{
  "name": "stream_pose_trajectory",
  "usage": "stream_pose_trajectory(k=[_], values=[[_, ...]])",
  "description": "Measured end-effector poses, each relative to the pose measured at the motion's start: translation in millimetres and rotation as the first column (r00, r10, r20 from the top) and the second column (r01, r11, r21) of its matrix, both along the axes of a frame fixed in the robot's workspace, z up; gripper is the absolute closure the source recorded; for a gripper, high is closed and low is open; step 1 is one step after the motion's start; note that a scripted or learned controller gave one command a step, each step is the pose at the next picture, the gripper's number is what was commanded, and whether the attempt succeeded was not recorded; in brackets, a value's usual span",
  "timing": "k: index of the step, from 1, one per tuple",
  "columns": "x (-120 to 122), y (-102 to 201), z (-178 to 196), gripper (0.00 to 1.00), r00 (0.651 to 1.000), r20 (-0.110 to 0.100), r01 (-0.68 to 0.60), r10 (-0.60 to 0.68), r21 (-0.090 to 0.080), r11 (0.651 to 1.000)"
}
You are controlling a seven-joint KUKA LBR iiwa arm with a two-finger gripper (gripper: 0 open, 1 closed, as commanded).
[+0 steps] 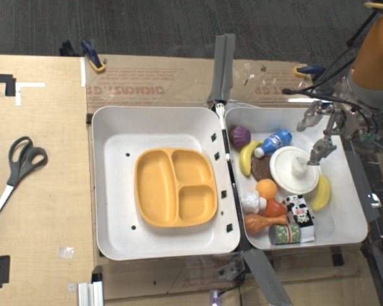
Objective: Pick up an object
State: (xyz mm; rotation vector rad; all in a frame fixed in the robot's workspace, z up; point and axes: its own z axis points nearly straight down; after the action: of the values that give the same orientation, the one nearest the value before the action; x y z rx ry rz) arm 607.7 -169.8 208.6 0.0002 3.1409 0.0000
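Observation:
My gripper (319, 134) hangs over the far right part of the right bin (351, 234), open, with nothing between its fingers (322, 150). One fingertip is just above the right rim of a white round dish (293, 169). Around the dish lie a blue bottle (274, 139), a purple ball (241, 135), a yellow banana (245, 158), an orange ball (266, 188), a second banana (322, 193), a cow-patterned carton (299, 210), a drumstick (263, 222) and a green can (284, 234).
The left bin (108, 171) holds a yellow divided plate (177, 187). Scissors (18, 164) lie on the wooden bench at the left. A grey divider bar (223, 69) runs between the bins at the back. Cables hang by the arm at the right.

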Motion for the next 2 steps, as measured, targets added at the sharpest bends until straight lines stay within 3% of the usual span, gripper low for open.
stream_pose_trajectory(k=[1, 2], values=[[-66.8, 25.2, -85.9, 0.00, 0.991, 0.000, 0.131, -0.131, 0.000, 0.991], [-115.5, 75.3, -110.6, 0.00, 0.966, 0.034, 0.256, -0.256, 0.003, 0.967]])
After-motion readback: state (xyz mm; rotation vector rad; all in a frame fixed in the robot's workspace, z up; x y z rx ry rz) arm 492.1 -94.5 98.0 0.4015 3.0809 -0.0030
